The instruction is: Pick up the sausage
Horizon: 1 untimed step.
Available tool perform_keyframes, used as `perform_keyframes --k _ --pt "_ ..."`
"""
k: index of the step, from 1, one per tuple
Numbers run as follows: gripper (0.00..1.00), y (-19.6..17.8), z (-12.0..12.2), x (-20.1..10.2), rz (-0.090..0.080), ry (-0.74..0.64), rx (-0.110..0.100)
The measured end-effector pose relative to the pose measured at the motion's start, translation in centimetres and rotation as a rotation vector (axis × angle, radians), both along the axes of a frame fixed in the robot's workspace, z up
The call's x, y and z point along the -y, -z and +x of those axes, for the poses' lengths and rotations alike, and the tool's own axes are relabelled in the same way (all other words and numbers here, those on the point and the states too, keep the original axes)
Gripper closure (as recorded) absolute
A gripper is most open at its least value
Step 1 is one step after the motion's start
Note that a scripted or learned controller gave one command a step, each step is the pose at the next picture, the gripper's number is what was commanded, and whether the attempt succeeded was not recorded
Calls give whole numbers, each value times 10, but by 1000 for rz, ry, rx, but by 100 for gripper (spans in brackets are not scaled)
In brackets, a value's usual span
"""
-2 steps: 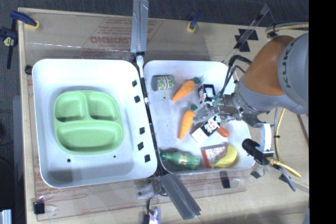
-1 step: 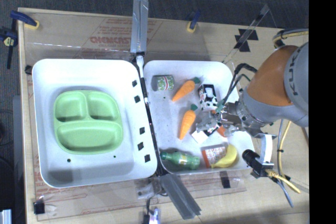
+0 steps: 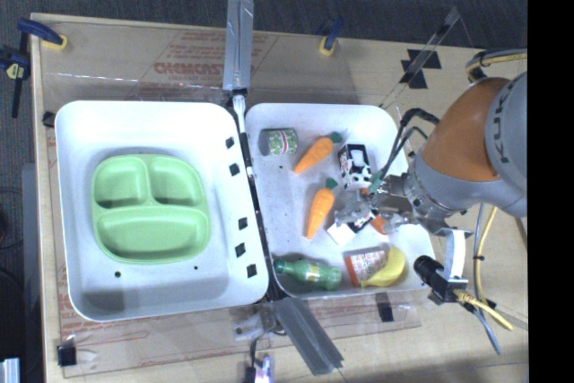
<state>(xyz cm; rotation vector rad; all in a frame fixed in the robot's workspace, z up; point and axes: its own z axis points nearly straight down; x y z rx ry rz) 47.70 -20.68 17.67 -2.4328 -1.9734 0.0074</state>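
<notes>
My gripper [image 3: 359,209] is low in the right bin [image 3: 269,193], right of centre, among the toys. A small reddish-brown piece [image 3: 381,225] that may be the sausage peeks out just right of the gripper, mostly hidden by the wrist. A white item [image 3: 341,232] lies directly under the gripper's front. The orange band of the arm [image 3: 462,143] sits above the bin's right rim.
The right bin also holds a can [image 3: 279,141], two carrots [image 3: 314,154] [image 3: 318,209], a black-and-white carton [image 3: 353,162], a green bottle [image 3: 308,273], a red-labelled packet [image 3: 364,264] and a banana [image 3: 391,269]. In the left bin lies a green divided tray [image 3: 151,206].
</notes>
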Motion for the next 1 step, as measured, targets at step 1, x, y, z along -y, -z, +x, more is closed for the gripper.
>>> perform_keyframes --k 1 --pt "0 -51 1 -2 -3 43 4"
